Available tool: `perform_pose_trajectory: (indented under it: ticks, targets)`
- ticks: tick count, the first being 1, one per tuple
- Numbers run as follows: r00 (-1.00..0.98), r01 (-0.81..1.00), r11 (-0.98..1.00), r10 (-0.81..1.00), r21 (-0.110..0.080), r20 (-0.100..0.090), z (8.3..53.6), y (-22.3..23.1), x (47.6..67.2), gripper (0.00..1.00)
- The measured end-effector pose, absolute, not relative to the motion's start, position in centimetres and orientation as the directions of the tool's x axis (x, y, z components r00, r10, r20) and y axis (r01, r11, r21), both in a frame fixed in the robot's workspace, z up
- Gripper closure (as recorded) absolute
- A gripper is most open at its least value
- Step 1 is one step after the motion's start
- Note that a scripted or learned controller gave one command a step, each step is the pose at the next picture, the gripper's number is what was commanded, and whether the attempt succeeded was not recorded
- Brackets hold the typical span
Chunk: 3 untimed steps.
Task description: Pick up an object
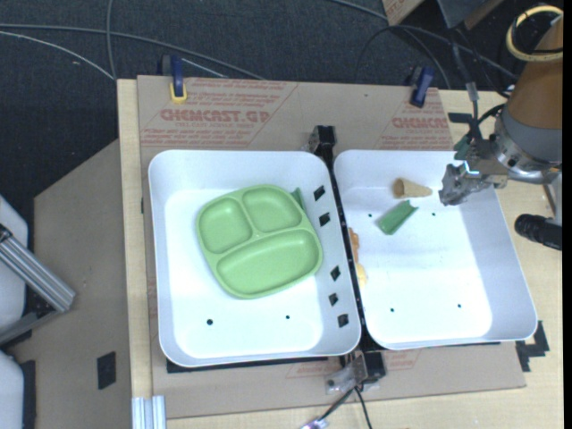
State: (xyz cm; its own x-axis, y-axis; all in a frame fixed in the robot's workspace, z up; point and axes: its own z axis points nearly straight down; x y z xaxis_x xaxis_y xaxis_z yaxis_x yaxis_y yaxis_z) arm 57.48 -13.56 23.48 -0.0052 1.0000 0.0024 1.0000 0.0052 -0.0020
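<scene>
Green divided plate point(259, 240) fills left bin point(170, 266); right bin point(500, 284) holds green block point(396, 217).

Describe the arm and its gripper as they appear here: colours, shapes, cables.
The arm enters from the view's right as a rounded grey body with a broad orange band above the wrist. Its surface is smooth and bears no readable markings. The gripper is a small metallic grey and black assembly at its tip. Thin dark cables run down to the wrist from above.
</scene>
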Motion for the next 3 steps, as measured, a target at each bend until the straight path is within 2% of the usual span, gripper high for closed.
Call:
perform_pose_trajectory:
  ticks: [1, 3]
  targets:
    - [-0.007, 1.000, 0.007, 1.000, -0.001, 0.004, 23.9, -7.3, 57.1, 1.00]
    - [-0.007, 1.000, 0.007, 1.000, 0.001, 0.003, 24.4, 4.4, 57.8, 1.00]
